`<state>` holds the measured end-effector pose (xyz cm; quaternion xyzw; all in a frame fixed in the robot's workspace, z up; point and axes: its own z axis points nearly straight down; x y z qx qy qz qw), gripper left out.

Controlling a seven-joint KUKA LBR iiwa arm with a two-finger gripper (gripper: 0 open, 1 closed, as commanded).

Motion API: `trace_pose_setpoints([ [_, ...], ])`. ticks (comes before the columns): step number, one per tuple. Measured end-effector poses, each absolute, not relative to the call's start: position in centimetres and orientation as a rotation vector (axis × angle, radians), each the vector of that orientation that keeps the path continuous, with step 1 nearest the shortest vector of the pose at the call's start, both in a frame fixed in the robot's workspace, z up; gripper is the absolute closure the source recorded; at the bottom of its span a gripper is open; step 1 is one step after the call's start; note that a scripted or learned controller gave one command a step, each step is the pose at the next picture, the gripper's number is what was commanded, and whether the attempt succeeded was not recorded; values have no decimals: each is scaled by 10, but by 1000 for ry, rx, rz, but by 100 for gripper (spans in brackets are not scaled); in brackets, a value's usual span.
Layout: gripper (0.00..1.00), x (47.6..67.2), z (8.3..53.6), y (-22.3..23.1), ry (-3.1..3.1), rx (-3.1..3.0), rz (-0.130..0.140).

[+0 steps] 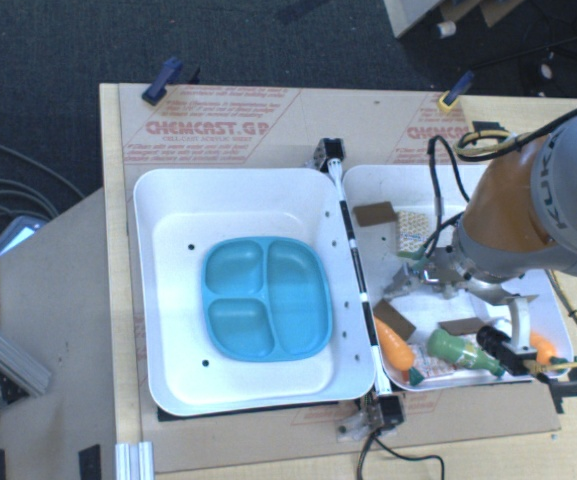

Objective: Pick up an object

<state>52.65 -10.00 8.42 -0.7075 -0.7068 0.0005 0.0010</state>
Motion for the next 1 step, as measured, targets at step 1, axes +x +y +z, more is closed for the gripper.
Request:
trace_pose_setpoints([
  [1, 0, 627, 85, -107, -2223, -2221, -1],
])
